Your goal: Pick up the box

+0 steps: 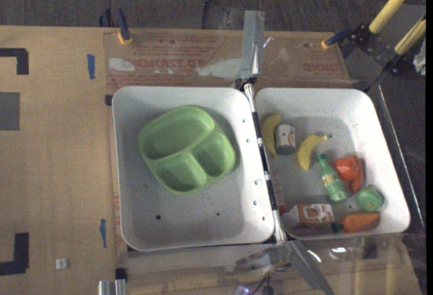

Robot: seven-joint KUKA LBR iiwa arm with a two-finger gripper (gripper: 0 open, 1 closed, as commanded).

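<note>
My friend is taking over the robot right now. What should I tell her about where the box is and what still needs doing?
Gripper: nothing to report on it yet.
Box: an orange and white carton lying flat at the near edge of the right bin, close to the divider between the bins. A carrot lies right beside it, and a green bottle sits just behind.
Also in that bin: two bananas, a small can, a red toy and a green round one.
Left bin: holds a green divided plate.
Done: nothing; the box is not lifted.
Left: reach in, grasp the box, lift it.
</note>
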